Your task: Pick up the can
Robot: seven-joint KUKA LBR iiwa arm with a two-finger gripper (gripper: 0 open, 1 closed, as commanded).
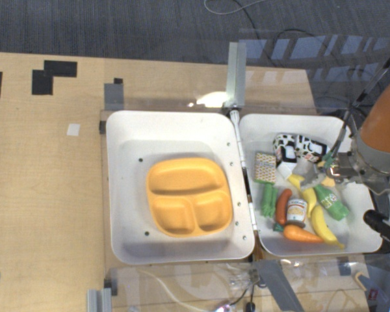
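The can (296, 212) is small, with a dark top and a red and white label. It stands in the right bin (357, 239) near the front, between a red-brown sausage (283, 205) and a yellow banana (322, 221), just behind an orange carrot (303, 234). My gripper (331, 166) hangs over the right side of that bin, up and to the right of the can and apart from it, above a green bottle (331, 201). The grey wrist and the orange band (383, 125) sit at the view's right edge.
The right bin also holds a black and white cow-patterned toy (298, 147), a small chequered packet (265, 168) and a green vegetable (268, 199). An orange-yellow divided plate (187, 195) lies in the left bin (127, 174). A metal divider (242, 168) separates the bins.
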